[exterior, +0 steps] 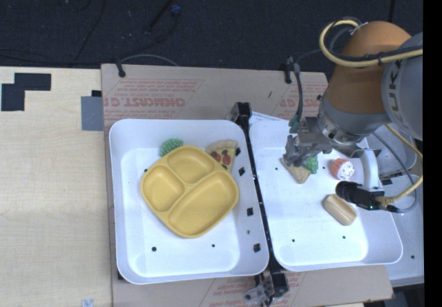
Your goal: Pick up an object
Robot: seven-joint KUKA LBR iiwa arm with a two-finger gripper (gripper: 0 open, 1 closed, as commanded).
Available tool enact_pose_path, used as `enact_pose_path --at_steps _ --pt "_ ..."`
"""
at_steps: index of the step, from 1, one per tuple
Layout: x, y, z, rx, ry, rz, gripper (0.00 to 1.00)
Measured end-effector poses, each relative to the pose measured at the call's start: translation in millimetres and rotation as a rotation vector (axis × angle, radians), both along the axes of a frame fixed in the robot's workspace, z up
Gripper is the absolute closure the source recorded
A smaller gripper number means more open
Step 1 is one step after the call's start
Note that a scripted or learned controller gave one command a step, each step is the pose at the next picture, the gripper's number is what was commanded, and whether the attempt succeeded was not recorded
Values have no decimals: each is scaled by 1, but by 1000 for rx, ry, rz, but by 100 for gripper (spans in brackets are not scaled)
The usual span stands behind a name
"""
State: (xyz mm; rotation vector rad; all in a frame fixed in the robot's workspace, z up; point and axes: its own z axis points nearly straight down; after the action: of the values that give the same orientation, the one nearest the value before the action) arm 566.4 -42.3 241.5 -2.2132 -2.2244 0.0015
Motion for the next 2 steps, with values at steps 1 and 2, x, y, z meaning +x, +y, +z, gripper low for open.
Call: enact_pose_path --at_steps 1,2 --pt "-1 43 -9 0 1 -1 100" --pt "0 104 -15 0 1 1 100"
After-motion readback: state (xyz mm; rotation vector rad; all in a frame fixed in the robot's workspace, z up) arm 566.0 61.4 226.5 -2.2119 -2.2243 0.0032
